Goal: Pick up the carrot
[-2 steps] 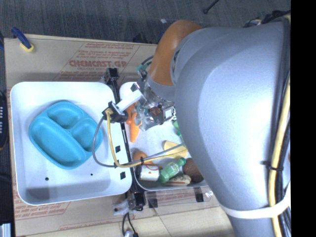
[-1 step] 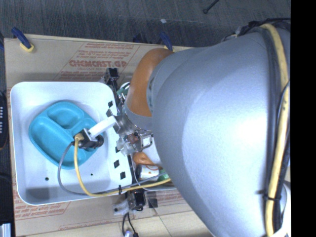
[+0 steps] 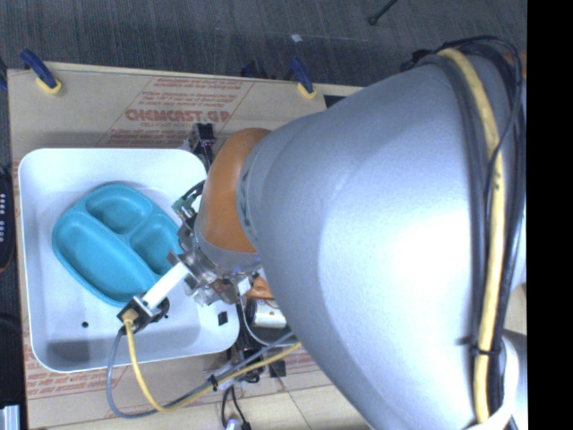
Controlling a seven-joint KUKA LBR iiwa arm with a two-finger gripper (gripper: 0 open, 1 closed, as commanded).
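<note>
Inside left white bin (image 3: 40,240), 1 blue divided tray (image 3: 112,240).

carrot (image 3: 260,287), orange sliver, apparently mostly hidden

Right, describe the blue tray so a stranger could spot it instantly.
Find the white bin on the left of the bench. The blue tray lies tilted inside it, toward the upper part, beside the arm's orange band. It is the bright blue thing with moulded compartments, against the white of the bin.

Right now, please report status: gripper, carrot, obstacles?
Arm low over the bins, covering the gripper. Orange bit, maybe the carrot, beneath the wrist. Blue tray in left bin.
</note>
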